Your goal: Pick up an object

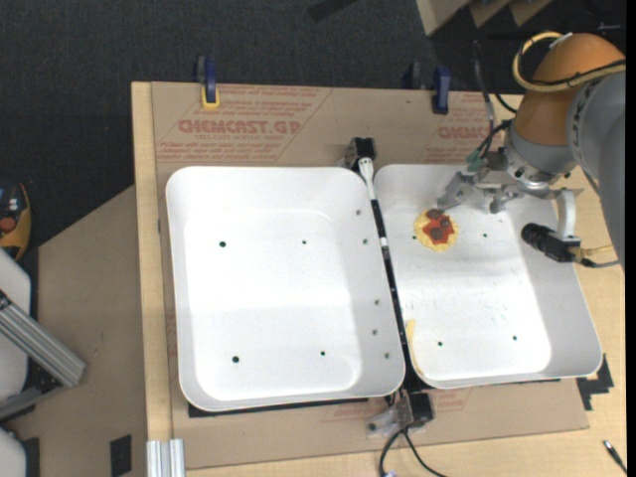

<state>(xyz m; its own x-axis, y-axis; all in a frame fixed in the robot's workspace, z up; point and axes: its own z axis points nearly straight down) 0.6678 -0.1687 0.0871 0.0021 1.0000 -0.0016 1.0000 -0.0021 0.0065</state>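
On the desk (248,117): brown board face printed with red lettering, clamped at its far edge by two blue clamps (208,78), carrying two shallow white bins side by side.
Left bin (199,266): larger-looking of the pair, white floor marked by a few small dark dots.
Right bin (556,316): white, touching the left bin along a dark seam strip (383,256); small yellowish scrap (409,332) at its near-left edge.
Arm (571,78): entering from the right, orange band above a grey wrist, leaning over the far right corner of the right bin.
Hand (467,195): low over the far part of the right bin, just right of and behind the object; fingers too small and cluttered to read, so cannot tell whether apart or together; nothing seen between them.
Object (436,230): small round yellow piece with a red top, lying on the floor of the right bin, in its far-left part, just beside the hand.
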